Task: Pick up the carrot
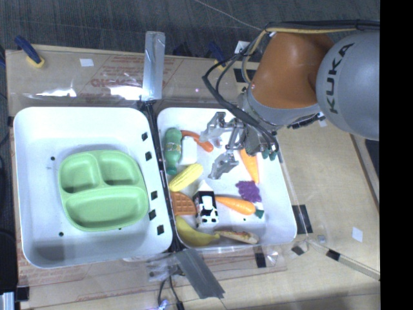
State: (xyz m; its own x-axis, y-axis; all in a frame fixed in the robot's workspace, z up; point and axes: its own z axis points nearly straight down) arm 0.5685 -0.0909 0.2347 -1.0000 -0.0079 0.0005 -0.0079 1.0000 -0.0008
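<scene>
Carrot (250, 165): orange, in the right bin (282, 192), right of frame centre, tilted, just beside the pincer (227, 148); whether it sits between the fingers cannot be told. Pincer: centre-right, over the right bin, open or closed not discernible. Second carrot (236, 205): lower in the same bin, beside purple grapes (248, 190). Corn cob (185, 176), banana (195, 235), green cucumber (172, 148): same bin, left side. Green divided tray (101, 189): left bin (26, 173). Both bins on the desk (335, 192).
</scene>
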